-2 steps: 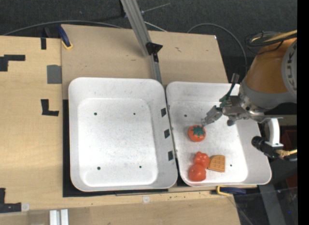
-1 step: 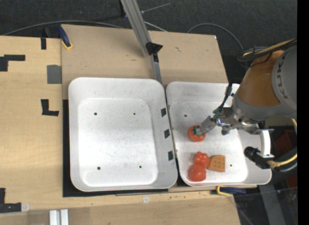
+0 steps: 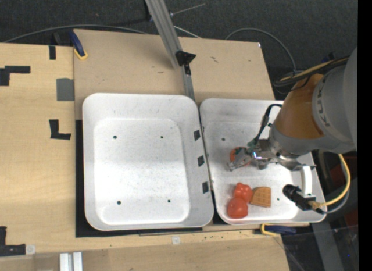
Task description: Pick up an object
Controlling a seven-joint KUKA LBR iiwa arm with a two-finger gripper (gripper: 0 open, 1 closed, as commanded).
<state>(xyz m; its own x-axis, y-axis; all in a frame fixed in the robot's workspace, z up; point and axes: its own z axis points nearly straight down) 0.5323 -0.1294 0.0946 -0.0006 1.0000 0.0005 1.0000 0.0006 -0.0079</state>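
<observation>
Lying nearest, at front of right bin: red lumpy object, touching tan waffle-like piece on its right; both loose on bin floor, apart from gripper. Further back, mid-bin: gripper low over floor, reaching in from right. Small reddish-orange object at fingertips, partly hidden by them; jaw state not readable, grasp cannot be confirmed. Grey arm with orange band above wrist, over bin's right side. Left bin alongside. Beyond both bins: slanted metal bar over bench.
</observation>
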